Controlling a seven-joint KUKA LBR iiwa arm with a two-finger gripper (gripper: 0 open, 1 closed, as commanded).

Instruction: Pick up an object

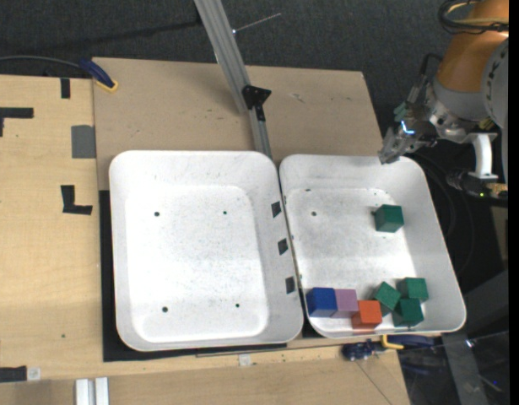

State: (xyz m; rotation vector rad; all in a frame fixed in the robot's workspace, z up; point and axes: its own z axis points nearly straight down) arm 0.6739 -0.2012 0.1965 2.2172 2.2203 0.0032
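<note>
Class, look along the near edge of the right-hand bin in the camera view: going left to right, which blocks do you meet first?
Blue cube → pale purple cube → orange cube. The green blocks beyond bunch together, so their order is unclear.

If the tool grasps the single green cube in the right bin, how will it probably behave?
The green cube looks like a rigid block with flat faces, so it should probably stay stiff and sit still rather than roll. It appears small, so likely light. It stands apart from the cluster of blocks near the right bin front edge, so a push would likely slide it freely.
</note>
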